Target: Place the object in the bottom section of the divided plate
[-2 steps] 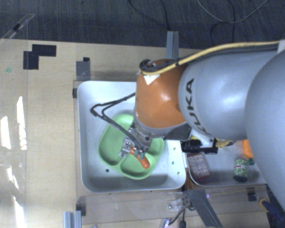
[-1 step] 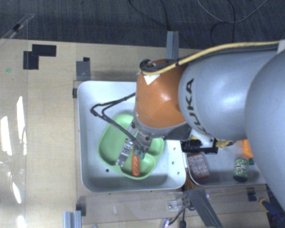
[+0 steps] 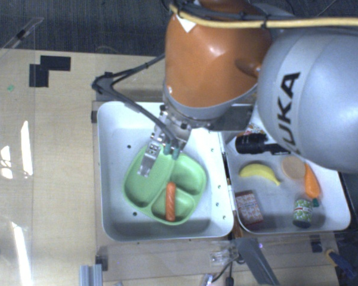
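Two white bins sit side by side on the tabletop (image 3: 53, 159), and the one camera view looks down on both at a slant. In the left bin (image 3: 110, 177) lies a green divided plate (image 3: 144, 186), and an orange, carrot-like object (image 3: 170, 201) rests in the section of the plate nearest the lower edge of the picture. The claw (image 3: 157, 154) hangs over the plate's upper-left part, its fingers pointing down; they appear parted, with nothing between them. The orange object lies below and a little to the right of the claw, near but apart from it.

Judging by this, the placing looks done or very nearly so: the object seems to be in the bottom section and released. The next move would call for a straight lift clear of the plate, without nudging its rim or the object.

The right bin (image 3: 340, 219) holds a banana (image 3: 259, 173), a small can (image 3: 302, 212), a dark packet (image 3: 248, 206), a second orange piece (image 3: 311, 182) and a round tan thing (image 3: 293, 168), partly under the arm (image 3: 310, 94).
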`<state>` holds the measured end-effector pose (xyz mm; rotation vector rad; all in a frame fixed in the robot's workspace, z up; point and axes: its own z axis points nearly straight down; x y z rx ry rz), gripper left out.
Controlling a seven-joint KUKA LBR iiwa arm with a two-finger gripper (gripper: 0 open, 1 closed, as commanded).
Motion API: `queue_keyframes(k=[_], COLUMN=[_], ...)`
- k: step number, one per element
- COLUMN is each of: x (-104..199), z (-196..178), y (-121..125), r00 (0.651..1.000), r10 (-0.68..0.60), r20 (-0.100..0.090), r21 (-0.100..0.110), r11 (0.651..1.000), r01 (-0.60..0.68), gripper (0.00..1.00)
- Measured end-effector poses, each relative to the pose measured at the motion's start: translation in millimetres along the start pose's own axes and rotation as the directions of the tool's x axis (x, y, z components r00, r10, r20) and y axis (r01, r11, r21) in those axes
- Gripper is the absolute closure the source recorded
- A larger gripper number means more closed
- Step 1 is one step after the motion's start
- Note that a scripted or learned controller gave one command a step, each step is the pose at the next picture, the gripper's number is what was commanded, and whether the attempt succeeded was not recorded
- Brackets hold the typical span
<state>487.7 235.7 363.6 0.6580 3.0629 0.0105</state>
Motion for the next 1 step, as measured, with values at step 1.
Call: queue_keyframes(k=[1], x=[-15.7], z=[40.5], y=[-24.1], r00=[0.997], r10=[0.075], r20=[-0.002], r21=[0.003], r11=[0.997], r01=[-0.075], gripper=[0.00])
